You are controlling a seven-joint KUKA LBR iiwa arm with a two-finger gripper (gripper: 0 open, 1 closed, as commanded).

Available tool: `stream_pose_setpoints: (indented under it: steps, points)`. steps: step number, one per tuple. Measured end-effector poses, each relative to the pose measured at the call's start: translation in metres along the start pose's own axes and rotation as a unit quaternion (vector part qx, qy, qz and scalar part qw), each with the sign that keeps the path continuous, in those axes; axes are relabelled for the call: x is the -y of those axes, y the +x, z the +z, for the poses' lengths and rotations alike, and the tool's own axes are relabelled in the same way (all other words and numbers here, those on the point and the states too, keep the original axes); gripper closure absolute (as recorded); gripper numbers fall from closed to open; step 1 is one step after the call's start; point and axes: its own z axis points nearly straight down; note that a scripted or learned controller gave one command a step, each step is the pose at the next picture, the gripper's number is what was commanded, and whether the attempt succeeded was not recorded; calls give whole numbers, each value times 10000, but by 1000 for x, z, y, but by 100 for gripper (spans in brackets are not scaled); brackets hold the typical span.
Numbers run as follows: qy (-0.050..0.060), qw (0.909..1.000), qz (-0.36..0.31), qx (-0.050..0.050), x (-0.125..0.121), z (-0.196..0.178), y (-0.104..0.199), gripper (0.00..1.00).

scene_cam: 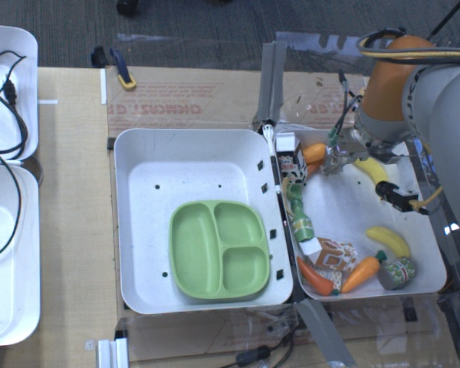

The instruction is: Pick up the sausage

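Observation:
The sausage [313,277], a reddish-orange curved piece, lies at the near left corner of the right bin [433,278], beside a carrot [359,274]. My gripper [336,159] hangs low over the far left part of that bin, next to a small orange item [314,153] and a yellow banana [371,171]. It is well away from the sausage, toward the back. The wrist and cables hide the gripper's tip.
The right bin also holds a green bottle [298,216], a small printed box [334,253], a yellow fruit [389,241] and a grey-green ball [396,273]. A green divided plate [218,249] sits in the left bin [138,205].

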Motion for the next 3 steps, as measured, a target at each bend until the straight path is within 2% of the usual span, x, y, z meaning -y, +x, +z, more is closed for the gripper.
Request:
stream_pose_setpoints:
  steps: [1, 2, 3]
  points:
    - [-28, 10000, -2, 10, -1, -1, 0, 0]
    - [0, 10000, -5, 8, 0, -8, -1, 100]
    - [-29, 9970, 776, 6, -11, -101, 103, 100]
